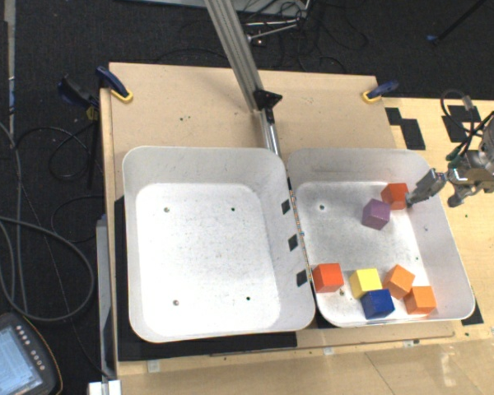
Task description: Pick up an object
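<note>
At the lower left corner of the frame a tablet screen (6, 359) lies on the dark floor, with black cables (33, 196) looping above it along the left edge. The tan worktop (189, 105) fills the middle of the frame, with a blue and yellow clamp (114, 84) at its upper left corner. The left bin (140, 220) sits on the worktop left of centre. A metal pole (235, 44) slants down from the top centre of the frame to the gap between the two bins. The right bin (445, 253) lies just beside the left one.

In the right bin, an orange cube (328, 276) sits near the lower left, a yellow cube (365, 282) just right of it, and a blue cube (378, 304) touching the yellow one from below. A purple cube (376, 214) lies in the upper middle of that bin, with an orange block (394, 194) just up and right of it. Two more orange cubes (410, 289) sit close together at the lower right of the bin. A second clamp (379, 91) sits at the upper right of the worktop.

The pincer (424, 188) reaches in from the right edge of the frame, its tip just right of the orange block near the bin's upper right rim. Whether its fingers are open or closed, or grip anything, cannot be told.
</note>
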Available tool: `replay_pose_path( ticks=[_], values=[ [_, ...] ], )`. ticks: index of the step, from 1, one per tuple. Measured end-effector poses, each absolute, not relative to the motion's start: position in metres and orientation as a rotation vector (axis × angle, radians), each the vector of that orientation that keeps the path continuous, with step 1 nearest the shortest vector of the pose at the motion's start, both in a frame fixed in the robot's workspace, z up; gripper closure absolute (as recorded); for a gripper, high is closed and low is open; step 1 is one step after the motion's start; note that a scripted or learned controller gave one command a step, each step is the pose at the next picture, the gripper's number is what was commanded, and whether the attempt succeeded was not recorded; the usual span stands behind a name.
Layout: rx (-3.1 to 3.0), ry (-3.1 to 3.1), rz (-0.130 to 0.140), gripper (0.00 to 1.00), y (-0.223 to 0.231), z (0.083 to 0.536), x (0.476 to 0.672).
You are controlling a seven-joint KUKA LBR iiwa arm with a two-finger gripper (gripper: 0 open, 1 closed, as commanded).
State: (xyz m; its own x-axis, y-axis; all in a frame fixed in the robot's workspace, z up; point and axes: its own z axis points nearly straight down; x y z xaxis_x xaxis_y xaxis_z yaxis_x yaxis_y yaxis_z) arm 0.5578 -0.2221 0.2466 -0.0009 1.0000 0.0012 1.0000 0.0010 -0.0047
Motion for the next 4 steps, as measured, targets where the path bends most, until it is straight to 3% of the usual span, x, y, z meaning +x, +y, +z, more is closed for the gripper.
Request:
replay_pose_path(
  ticks=[1,4],
  values=[
    [-2.219,-2.225,0.001,0.00,-0.222,0.249,0.559],
    [-2.222,-2.221,0.001,0.00,-0.213,0.093,0.551]
  ],
)
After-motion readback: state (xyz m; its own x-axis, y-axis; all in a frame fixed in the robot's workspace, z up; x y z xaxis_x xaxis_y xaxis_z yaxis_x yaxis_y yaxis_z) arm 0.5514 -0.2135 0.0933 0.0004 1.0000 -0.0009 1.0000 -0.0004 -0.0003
